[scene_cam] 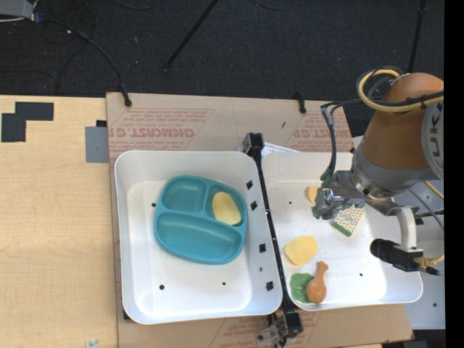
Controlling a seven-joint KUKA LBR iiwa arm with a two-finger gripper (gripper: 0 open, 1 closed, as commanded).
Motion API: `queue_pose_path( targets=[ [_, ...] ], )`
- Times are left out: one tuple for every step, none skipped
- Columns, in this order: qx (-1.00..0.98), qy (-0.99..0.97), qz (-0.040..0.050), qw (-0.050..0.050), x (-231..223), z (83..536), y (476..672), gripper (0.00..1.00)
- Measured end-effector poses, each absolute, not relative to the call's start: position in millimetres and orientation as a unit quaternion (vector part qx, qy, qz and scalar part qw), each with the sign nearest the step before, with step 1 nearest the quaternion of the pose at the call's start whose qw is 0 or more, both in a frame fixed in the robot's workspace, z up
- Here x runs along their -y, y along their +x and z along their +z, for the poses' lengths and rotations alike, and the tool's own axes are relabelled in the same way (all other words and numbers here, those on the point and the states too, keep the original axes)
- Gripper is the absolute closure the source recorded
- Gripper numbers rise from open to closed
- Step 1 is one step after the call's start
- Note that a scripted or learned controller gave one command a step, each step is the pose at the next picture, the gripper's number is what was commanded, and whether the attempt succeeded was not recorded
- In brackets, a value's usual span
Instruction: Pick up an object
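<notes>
You have the gripper [328, 203] low in the right bin [377, 285], near its back edge, but you cannot tell whether it is parted or closed. A checkered green-and-white block [349, 220] lies just beside it, toward the right edge, and a small yellow piece [312, 193] peeks out on its other side. Nearer the front edge sit a yellow slice [301, 250] and an orange drumstick [317, 284] on a green piece [299, 283]. In the left bin [138, 281], a teal divided plate [194, 227] holds a yellow item [226, 208] in its back-right compartment.
</notes>
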State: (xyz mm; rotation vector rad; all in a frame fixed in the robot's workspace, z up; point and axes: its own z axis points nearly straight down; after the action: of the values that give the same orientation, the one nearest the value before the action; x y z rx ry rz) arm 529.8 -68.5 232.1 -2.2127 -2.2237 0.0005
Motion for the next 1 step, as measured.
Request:
queue_pose_path(
  targets=[
    [0.709,-0.705,0.0007,0.003,17.5,239.6,512.3,1.0]
  ],
)
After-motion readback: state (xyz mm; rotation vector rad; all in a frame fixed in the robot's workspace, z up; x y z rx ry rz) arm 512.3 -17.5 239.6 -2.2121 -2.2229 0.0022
